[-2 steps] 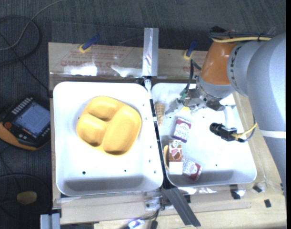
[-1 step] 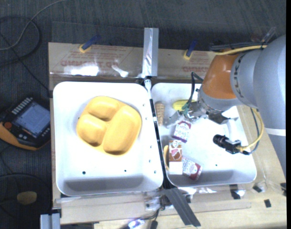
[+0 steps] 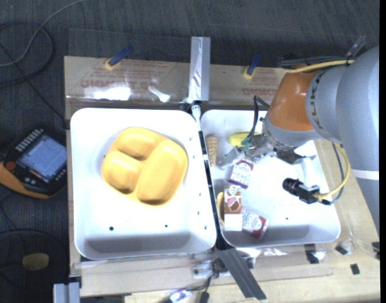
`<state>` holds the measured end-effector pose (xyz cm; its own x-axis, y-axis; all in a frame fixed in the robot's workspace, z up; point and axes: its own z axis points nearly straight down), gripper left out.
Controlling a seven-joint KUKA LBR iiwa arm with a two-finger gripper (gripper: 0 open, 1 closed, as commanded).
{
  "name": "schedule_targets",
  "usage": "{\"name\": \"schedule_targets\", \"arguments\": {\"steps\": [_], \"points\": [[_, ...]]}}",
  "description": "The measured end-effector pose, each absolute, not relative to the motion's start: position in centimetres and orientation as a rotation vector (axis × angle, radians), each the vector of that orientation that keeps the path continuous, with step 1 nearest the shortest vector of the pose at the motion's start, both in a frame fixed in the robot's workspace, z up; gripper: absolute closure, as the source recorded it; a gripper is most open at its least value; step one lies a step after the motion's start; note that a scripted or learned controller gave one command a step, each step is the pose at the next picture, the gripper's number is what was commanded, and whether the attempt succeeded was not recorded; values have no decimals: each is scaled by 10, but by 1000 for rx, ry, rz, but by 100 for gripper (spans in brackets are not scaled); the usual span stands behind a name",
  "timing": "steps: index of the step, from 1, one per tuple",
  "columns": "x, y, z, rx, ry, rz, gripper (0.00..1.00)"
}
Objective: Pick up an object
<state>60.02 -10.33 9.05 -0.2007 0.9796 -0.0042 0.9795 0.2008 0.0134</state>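
My gripper (image 3: 249, 147) is low in the right bin (image 3: 319, 223), near its back left part, under the orange band (image 3: 292, 109) of the arm. It hangs just above and behind a small purple-and-white carton (image 3: 241, 173). Partly hidden by the gripper, a yellow and green item (image 3: 241, 137) lies right behind it. A red-brown carton (image 3: 232, 201) and a red-and-white packet (image 3: 254, 224) lie closer to the front left. Along the bin's left wall rests a tan cone (image 3: 212, 147). I see nothing held in the gripper.
The left bin (image 3: 85, 232) holds a large yellow bread-shaped toy (image 3: 144, 165). A black connector with a yellow cable (image 3: 301, 189) hangs over the right bin's middle. A handheld controller (image 3: 36, 161) lies on the floor at left.
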Motion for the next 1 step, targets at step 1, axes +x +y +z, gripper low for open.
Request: {"name": "schedule_targets", "arguments": {"steps": [1], "points": [[559, -73, 183, 1737, 2618, -2, 0]]}}
